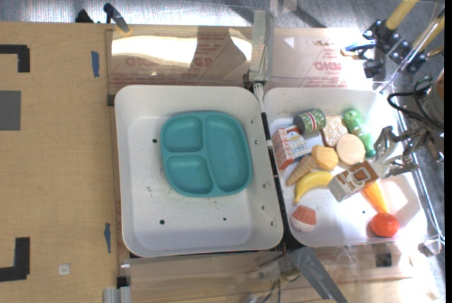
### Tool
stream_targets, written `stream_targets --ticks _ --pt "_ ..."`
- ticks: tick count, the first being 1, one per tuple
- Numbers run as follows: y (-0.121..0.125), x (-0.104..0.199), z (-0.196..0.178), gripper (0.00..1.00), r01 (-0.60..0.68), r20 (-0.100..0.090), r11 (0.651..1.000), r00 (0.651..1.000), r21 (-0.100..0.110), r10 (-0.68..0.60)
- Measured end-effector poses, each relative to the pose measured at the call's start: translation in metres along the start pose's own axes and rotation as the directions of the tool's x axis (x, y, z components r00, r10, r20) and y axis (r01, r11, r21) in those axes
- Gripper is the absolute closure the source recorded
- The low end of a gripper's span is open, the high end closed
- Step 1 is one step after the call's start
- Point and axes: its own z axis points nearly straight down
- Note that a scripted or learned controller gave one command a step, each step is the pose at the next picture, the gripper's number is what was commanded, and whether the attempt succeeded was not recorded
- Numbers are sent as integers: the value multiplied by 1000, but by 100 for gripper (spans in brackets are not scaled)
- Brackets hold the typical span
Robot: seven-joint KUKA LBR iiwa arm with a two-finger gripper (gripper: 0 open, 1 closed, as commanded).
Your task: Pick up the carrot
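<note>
Carrot (376, 197) lies in the right bin (413, 220), toward its 4 o'clock corner, orange and slanted, its upper end touching a brown-and-white carton (351, 180) and its lower end just beside a red tomato (384, 224). Nothing has lifted it; you can see it resting on the bin floor, so the task stands at the start.

Gripper (393, 150) sits at the bin's 3 o'clock rim, a tangle of metal among cables. From this slant you cannot tell how it stands, and nothing shows held in it. It is near the carrot, up toward 1 o'clock from it, but apart from it.

Clutter crowds the carrot's 10 o'clock side: a banana (313, 183), a round cracker (350, 149), a green can (309, 121) and a green bottle (354, 122). The left bin (134, 174) bears a teal tray (205, 152), well apart.

What's left, as you'd judge it: bring the gripper over the carrot's middle, line it across the slant, descend, close, lift. The carton and tomato touching or nearly touching each end leave the middle as the cleaner place to take it.
</note>
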Motion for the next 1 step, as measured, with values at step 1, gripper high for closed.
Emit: stream_targets --ticks 1 --pt "103 -26 -9 100 -36 -6 999 999 -8 36"
